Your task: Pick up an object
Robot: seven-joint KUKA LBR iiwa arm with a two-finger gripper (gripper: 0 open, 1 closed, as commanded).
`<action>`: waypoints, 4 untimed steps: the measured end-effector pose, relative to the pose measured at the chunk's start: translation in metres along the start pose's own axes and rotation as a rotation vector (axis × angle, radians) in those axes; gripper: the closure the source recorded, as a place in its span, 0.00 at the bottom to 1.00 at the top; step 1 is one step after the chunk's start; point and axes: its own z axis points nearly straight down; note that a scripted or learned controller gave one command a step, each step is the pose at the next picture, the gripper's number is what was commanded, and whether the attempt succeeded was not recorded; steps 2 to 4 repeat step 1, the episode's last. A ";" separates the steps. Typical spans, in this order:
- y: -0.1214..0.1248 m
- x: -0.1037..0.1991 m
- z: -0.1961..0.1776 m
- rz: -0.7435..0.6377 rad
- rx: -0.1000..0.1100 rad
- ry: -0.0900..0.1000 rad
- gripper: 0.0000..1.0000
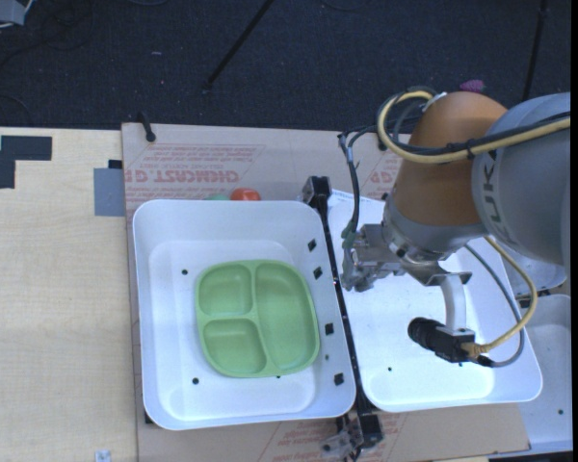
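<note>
A green divided plate (257, 318) lies in the left bin (164, 258). The gripper (358, 269) hangs over the right bin (443, 383); whether it is open cannot be told.

I count two white bins (164, 258) on my desk (48, 306), one green divided plate (257, 318) with three compartments, and one small orange object (245, 195) beyond the bins' far edge.

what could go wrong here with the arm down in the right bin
The claw sits right beside the divider between the bins, so it could clip that wall. The green divided plate lies flat in the left bin, a shallow shape that is probably hard to pinch. The loose yellow cable might snag.
</note>
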 end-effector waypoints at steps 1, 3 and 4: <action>0.009 0.053 0.013 0.001 -0.001 -0.001 1.00; 0.009 0.053 0.013 0.001 -0.001 -0.001 1.00; 0.009 0.053 0.013 0.001 -0.001 -0.001 1.00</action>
